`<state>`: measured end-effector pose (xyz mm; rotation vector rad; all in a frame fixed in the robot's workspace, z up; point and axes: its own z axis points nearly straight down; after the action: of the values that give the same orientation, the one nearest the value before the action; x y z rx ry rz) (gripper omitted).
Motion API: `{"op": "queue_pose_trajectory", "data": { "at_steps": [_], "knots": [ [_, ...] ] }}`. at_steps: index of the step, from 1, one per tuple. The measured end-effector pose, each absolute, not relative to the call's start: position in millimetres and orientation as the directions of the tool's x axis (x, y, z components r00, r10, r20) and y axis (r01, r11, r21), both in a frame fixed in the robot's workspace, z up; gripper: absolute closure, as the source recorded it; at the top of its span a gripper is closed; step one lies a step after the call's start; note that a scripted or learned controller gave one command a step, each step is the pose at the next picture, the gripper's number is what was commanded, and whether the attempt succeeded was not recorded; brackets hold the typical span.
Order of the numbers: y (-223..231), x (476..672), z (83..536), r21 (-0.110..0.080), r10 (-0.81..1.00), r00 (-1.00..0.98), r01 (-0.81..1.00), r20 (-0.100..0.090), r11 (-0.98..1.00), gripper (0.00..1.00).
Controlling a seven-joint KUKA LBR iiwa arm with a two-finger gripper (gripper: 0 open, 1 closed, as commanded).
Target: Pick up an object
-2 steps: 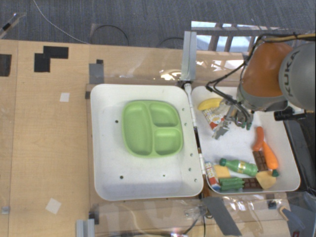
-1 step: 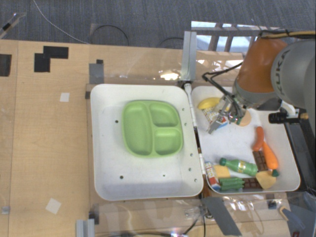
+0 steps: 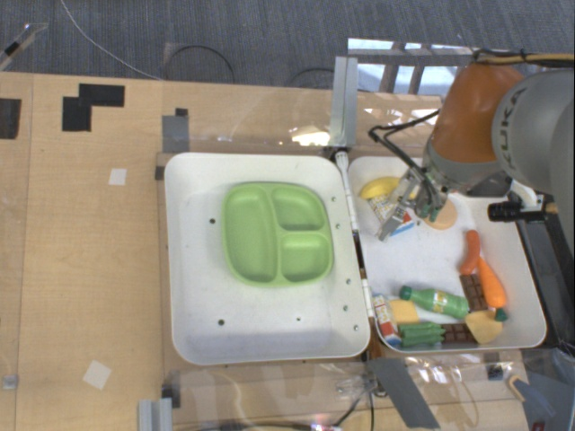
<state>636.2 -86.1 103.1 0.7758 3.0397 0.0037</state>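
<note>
Two white bins side by side | gripper [image 3: 402, 214] low in right bin [image 3: 530, 330], whether parted or closed cannot be told | banana [image 3: 378, 188] just beside it at 10 o'clock | carrot [image 3: 483, 272] well apart at 4 o'clock | green bottle [image 3: 436, 302] at 5 o'clock | green divided plate [image 3: 275, 233] in left bin [image 3: 193, 330]

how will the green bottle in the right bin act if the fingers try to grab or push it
The green bottle lies on its side, so a push across it would probably make it roll. Its smooth rounded body looks slippery to pinch. It lies close to the brown block and yellow wedge, so pushing would likely shift those too.
</note>
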Motion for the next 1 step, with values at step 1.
{"op": "queue_pose_trajectory", "data": {
  "at_steps": [1],
  "knots": [
    [-84.6, 639.8, 103.3, 0.001, 0.513, -0.858, 0.513, 0.003, 0.858, 0.0]
  ]
}}
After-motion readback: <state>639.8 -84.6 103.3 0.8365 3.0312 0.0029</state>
